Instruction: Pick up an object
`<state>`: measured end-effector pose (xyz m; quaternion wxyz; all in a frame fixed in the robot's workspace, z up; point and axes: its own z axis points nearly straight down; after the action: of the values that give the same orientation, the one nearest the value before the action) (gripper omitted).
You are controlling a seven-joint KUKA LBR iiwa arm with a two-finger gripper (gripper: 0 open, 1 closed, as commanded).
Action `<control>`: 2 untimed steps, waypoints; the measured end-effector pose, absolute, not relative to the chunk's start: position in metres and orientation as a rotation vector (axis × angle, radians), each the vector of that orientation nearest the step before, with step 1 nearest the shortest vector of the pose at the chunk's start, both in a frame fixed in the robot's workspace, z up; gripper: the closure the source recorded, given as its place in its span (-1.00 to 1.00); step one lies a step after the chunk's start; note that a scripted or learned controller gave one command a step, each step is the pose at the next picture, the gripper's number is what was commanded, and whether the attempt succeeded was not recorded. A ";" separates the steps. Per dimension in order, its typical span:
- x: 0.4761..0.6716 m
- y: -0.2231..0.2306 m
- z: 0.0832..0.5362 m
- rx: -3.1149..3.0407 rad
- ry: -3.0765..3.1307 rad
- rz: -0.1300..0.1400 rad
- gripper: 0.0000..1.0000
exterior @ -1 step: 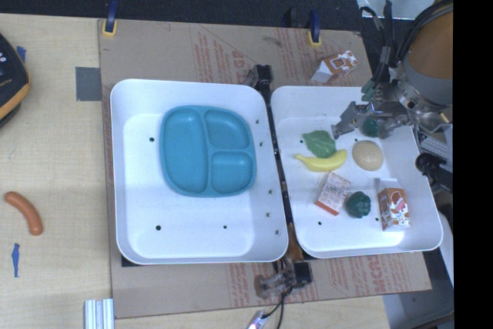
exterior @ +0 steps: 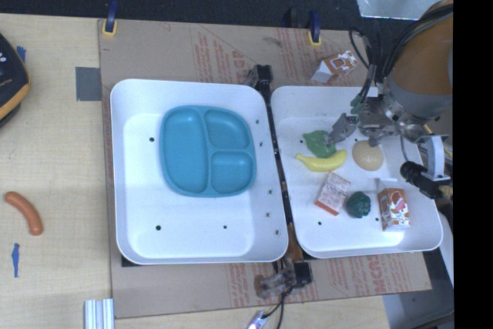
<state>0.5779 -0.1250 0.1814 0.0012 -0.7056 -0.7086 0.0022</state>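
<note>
light: even, bright overhead | shadows: soft, faint beneath the left bin's (exterior: pixel 123 166) rim | glare: mild on white bins | focus: slightly soft, coarse overall

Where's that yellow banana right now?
The banana lies in the right bin, near its left side, just below a green toy and above a small red-and-white packet.

Two white bins: the left bin (exterior: pixel 127 166) holds one blue plate (exterior: pixel 207 149). The right bin (exterior: pixel 308 239) holds six things. One sausage (exterior: pixel 25 212) lies on the bench.
</note>
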 end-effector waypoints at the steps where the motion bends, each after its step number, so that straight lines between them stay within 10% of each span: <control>1: 0.540 -0.109 0.091 -2.213 -2.225 0.007 -1.00; 2: 0.495 -0.095 0.091 -2.214 -2.225 0.005 -1.00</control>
<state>0.4950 -0.0955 0.0913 0.0015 -0.7053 -0.7089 0.0015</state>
